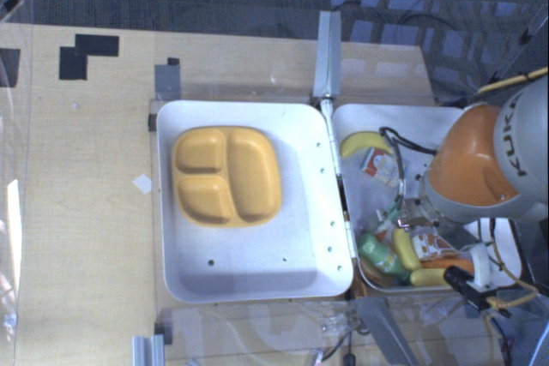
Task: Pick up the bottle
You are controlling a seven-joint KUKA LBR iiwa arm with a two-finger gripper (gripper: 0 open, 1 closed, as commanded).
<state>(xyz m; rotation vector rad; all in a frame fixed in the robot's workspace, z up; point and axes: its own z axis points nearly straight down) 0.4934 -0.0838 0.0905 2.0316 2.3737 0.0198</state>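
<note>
A green bottle [378, 254] lies on its side near the front left corner of the right bin [347, 121]. The grey arm with its orange band [473, 163] reaches in from the right and covers much of that bin. My gripper [401, 217] hangs low over the bin's middle, just up and to the right of the bottle, among the cluttered items. Nothing can be made out between it and the bottle.
A banana [362, 142] and a white-and-red packet [381, 164] lie at the right bin's back. Yellow pieces [406, 248] and an orange carrot-like item [457, 265] lie near the bottle. A yellow divided plate [227, 176] sits in the left bin [257, 270]. Black cables [403, 140] loop by the arm.
</note>
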